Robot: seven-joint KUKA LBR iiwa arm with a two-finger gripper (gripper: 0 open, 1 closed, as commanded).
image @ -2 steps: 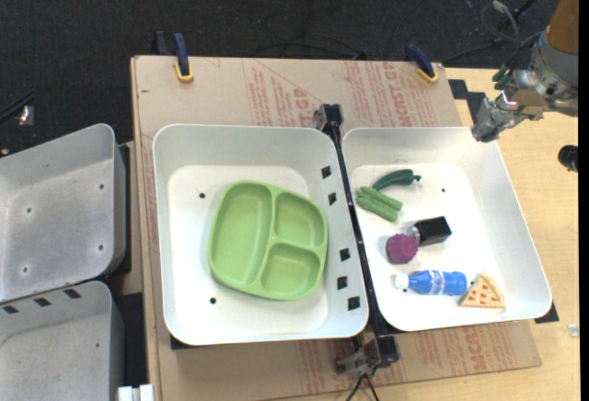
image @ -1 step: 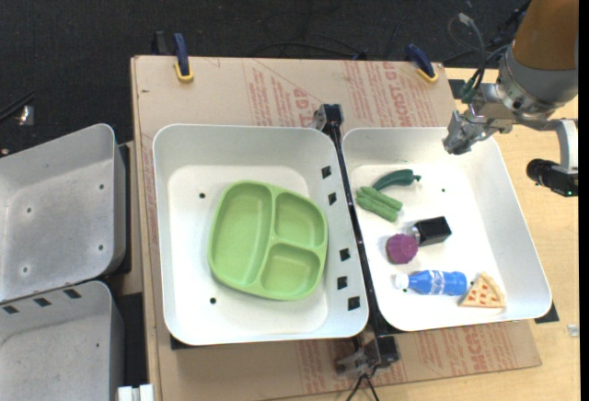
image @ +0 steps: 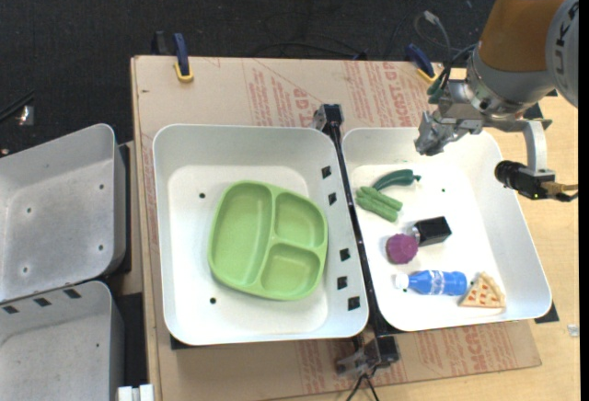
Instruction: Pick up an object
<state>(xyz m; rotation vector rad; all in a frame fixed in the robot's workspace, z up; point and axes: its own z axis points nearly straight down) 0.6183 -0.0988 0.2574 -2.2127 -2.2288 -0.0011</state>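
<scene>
The gripper (image: 431,143) is seen hanging above the far-left corner of the right bin (image: 526,247), and whether its jaws are open or shut cannot be told from this angle; nothing is seen held between them. Just below it, near the bin's left wall, a dark green pepper (image: 396,178) is laid beside a light green bean pod (image: 378,201). Toward the bin's middle, a purple ball (image: 401,248) is pressed against a small black block (image: 432,230). Along the near edge, a blue bottle (image: 436,282) is stretched out, touching a pizza slice (image: 482,292) by the near-right corner. In the left bin (image: 184,206), a green divided plate (image: 269,241) is set near the centre.
</scene>
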